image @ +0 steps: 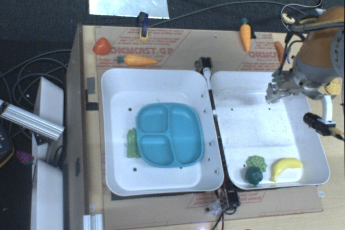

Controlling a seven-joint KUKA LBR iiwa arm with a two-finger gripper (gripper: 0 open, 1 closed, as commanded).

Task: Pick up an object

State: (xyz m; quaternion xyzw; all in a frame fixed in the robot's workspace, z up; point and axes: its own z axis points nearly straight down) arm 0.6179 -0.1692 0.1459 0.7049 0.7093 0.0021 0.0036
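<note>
- Gripper (273,92), a small grey two-finger tool at the end of the grey arm with its orange band (318,43), hangs over the upper right part of the right-hand shallow white bin (232,86); whether it is spread or pressed together cannot be told from this slanted view, and nothing is seen pinched in it.
- Nearest likely target, a curved yellow plastic banana (285,167), lies on the bin floor toward the bottom right corner, below the gripper in the picture and well apart from it.
- Its long axis runs roughly left to right, rising toward the right end, so a grasp would probably need to close across its short width.
- Just left of the banana sit a yellow-green knobbly toy (256,161) and, touching it below, a dark green rounded toy (253,175).
- Across the black divider, the left-hand white bin (121,89) holds a blue plastic divided plate (170,134) with a pale green strip-shaped toy (132,144) at its left edge.
- Beyond the bins, on the brown board, lie an orange toy carrot (140,61), a red-orange toy (101,46) and a second orange carrot (246,36).
</note>
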